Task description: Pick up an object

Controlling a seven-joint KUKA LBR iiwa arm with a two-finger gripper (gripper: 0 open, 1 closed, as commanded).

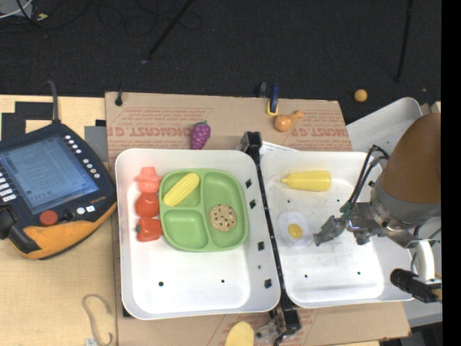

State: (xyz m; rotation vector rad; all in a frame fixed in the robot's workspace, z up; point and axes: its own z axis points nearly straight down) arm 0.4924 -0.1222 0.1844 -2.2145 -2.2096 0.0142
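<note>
- End effector [325,231] low in the right bin [331,290], reaching in from the right, dark fingertips pointing left.
- Fingers close together at the tips, nothing visible between them; degree of opening too small to tell.
- Just left of the tips: egg [294,230], a clear-white disc with a yellow yolk, flat on the bin floor, near the end effector but not seen gripped.
- Above that, toward the bin's far side: yellow bottle [307,181], lying on its side, well apart from the end effector.
- Behind the end effector: grey wrist and orange band [418,161] of the arm, over the bin's right edge.
- Across the black divider [263,215], in the left bin [187,294]: green plate [189,231] with 3 compartments.
- In the plate: corn [180,188] in the upper-left compartment, cookie [223,218] in the right one.
- Beside the plate's left rim: 3 red-orange toys [147,204] stacked in a column, touching or nearly touching the plate.
- On the cardboard [158,121] behind the bins: purple grapes [199,134], orange pear [285,120].
- At the front edge: yellow lemon [240,333].
- On the worktop [43,294] at left: pendant [50,182] with a screen and orange trim.
</note>
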